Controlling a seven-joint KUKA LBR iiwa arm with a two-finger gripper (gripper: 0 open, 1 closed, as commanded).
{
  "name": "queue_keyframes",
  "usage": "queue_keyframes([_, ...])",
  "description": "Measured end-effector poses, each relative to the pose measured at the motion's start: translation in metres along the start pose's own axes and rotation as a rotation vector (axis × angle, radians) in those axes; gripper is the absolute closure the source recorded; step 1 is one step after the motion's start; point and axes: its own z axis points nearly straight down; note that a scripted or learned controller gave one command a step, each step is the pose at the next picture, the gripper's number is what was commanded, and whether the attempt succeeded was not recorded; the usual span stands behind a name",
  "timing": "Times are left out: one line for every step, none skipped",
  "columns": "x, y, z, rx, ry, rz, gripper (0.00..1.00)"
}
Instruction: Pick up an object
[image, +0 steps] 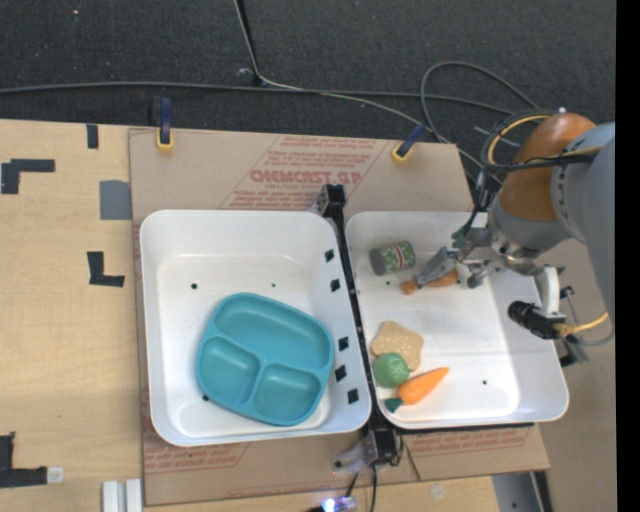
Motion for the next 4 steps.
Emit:
queue_keyframes([0.001,0.001,-0.012,-0.003,0.0,-0.001,1.0])
queue_keyframes([0.011,-0.001,-0.062,-0.007,0.001,0.0,1.0])
queue_keyframes([0.006,0.005,-0.123,-0.009,-0.001,0.001,1.0])
queue_keyframes([0.006,0.006,-0.176,-0.009,-0.001,0.001,1.0])
